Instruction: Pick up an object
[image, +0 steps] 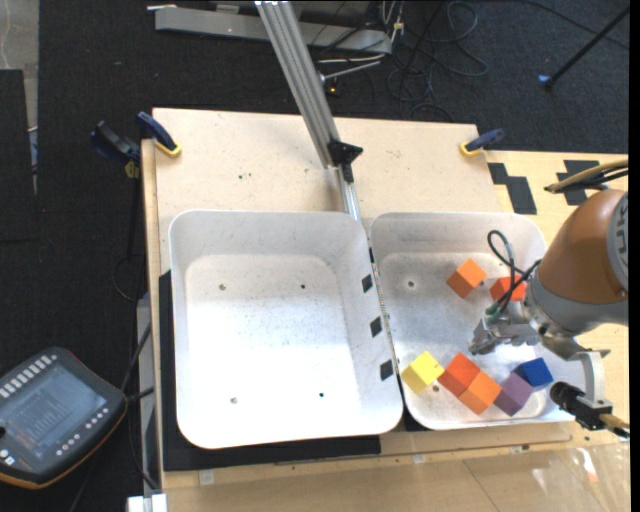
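Gripper (490, 338) low in right-hand shallow white bin (420, 235), finger state impossible to tell.
Hovering just above small orange cube (461, 373) beside small yellow cube (423, 370) near bin's front edge; best centred over one cube, clear of neighbours.

Dark carpet floor (80, 60) all round. Pale speckled board (260, 160) as bench top, centre frame. Blue-yellow clamps at 10 o'clock (160, 135) and 1 o'clock (482, 142) corners of board. Metal pole (305, 80) slanting from 12 o'clock down to board middle. Grey metal rails (250, 20) on floor at 12 o'clock, loose black cables (440, 40) beside them, toward 1 o'clock. Handheld control pendant (55, 415) with grey screen on floor at 8 o'clock. Black-and-tan pattern sheet (520, 185) at 2 o'clock. Even overhead light, soft shadows.
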